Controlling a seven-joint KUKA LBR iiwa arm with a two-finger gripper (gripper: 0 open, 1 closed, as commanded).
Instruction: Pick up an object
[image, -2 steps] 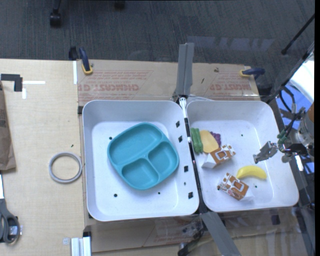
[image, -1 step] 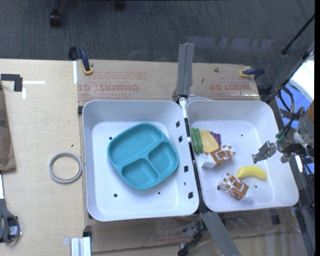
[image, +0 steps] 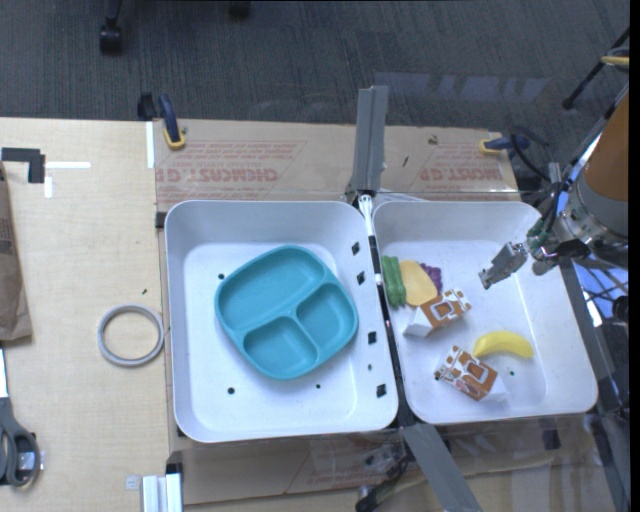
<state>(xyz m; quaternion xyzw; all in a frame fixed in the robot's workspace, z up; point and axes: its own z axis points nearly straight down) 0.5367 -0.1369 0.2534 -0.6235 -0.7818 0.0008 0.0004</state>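
The gripper (image: 497, 268) hangs over the upper right part of the right bin (image: 570, 395), reaching in from the right; whether it is open or closed cannot be told, and nothing is visibly held. Below and left of it lie the objects — a banana (image: 504, 345) beside a small orange-and-white box (image: 468, 374), another such box (image: 441, 312) nearer the bin's middle, and a green, yellow and purple cluster (image: 410, 280) by the divider. The left bin (image: 190, 400) holds a teal divided plate (image: 286, 311). A tape ring (image: 131, 334) rests on the bench to the left.
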